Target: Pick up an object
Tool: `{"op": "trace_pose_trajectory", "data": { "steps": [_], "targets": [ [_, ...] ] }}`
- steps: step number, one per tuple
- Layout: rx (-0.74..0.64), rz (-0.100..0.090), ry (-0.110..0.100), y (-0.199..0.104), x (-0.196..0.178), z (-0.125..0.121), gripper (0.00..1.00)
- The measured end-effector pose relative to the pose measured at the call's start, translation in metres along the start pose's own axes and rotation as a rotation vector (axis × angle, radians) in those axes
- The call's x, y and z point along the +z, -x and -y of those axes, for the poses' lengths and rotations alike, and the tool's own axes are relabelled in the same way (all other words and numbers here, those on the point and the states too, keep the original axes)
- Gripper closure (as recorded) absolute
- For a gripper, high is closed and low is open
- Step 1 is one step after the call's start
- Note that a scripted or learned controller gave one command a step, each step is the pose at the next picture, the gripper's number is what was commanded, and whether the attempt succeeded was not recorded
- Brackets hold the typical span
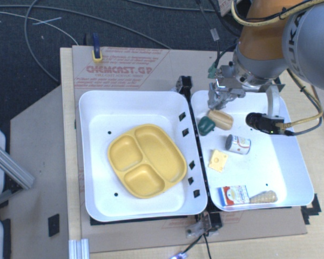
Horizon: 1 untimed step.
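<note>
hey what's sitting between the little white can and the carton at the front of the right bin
In the camera view, a yellow cheese wedge lies on the bin floor between the white can and the carton, a little to the left of the line between them.

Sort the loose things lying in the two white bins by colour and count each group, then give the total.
Yellow: 2, the divided plate and the cheese wedge
Tan: 2, the bread roll and the cone
Green: 1, the small green piece
White: 1, the little can
Red and white: 1, the flat carton
Total: 7
</note>
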State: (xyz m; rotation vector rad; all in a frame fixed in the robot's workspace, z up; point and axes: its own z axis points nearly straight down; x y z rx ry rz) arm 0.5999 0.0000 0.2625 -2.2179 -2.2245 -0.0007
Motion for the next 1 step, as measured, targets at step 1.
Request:
{"op": "trace_pose_trajectory", "data": {
  "steps": [1],
  "targets": [
    [0.001,0.0,-0.003,-0.0497,0.0233,0.0017,1.0]
  ]
}}
